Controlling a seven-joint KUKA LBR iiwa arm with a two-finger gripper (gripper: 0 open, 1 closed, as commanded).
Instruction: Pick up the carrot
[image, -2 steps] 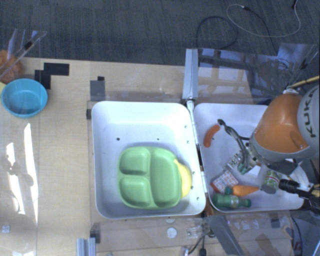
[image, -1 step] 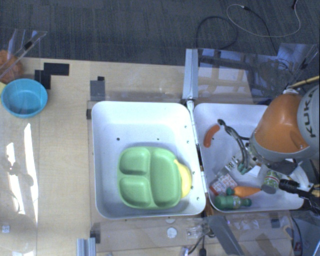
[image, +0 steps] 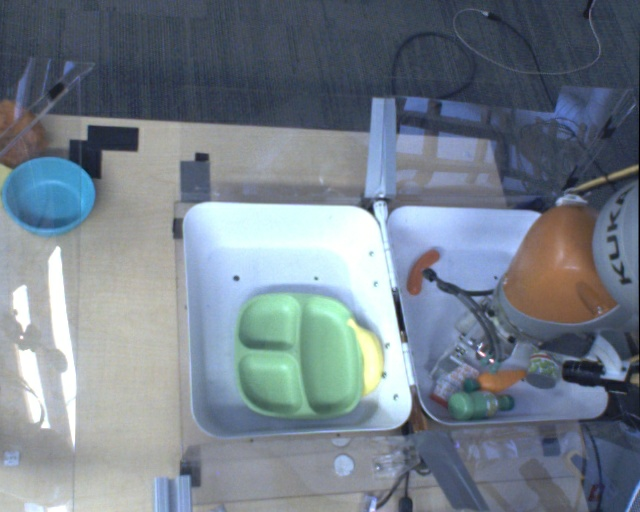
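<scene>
The arm's gripper (image: 478, 352) hangs low in the right bin (image: 470, 235), just above the carrot (image: 500, 379), which lies near the front wall beside a green bottle (image: 478, 404); its grip cannot be told. A green tray (image: 298, 353) sits in the left bin (image: 260, 240).

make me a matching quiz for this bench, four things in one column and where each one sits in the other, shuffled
Things:
1. green tray
2. blue bowl
3. sausage
4. carrot

Places:
A. on the bench, left of both bins
B. right bin, near front edge, beside the end effector
C. left bin
D. right bin, near the divider, toward the back

Pairs: 1-C, 2-A, 3-D, 4-B
</scene>
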